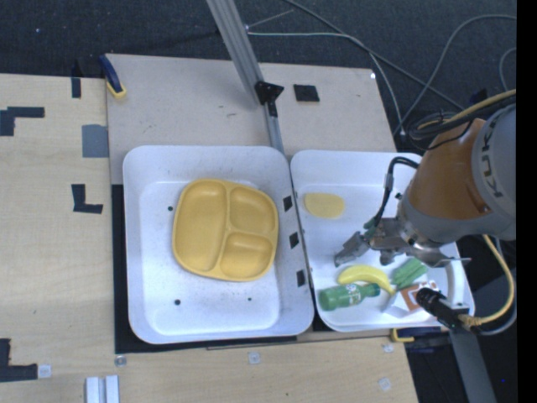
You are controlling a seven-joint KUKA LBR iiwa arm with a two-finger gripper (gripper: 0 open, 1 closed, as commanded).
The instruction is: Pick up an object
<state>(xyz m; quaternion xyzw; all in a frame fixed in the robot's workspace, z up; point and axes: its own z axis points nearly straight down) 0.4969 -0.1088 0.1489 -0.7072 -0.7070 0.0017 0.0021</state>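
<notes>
Bins sit side by side on the bench, and the right bin [336, 166] serves as the landmark. Inside it, near its front edge, lie a banana [367, 276], a green bottle [346, 295] touching the banana's front side, and a green block [409, 271] to the banana's right. A flat yellow disc [323, 205] lies toward the bin's back left. The gripper [359, 243] hangs just above the banana, fingers apart, nothing between them. Left of this bin, the other bin [134, 225] carries a yellow divided plate [225, 229].

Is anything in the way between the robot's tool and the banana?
Nothing visible. The tool hangs just above the banana in the right bin, with open space between them. The green bottle lies beside the banana, not over it.
</notes>
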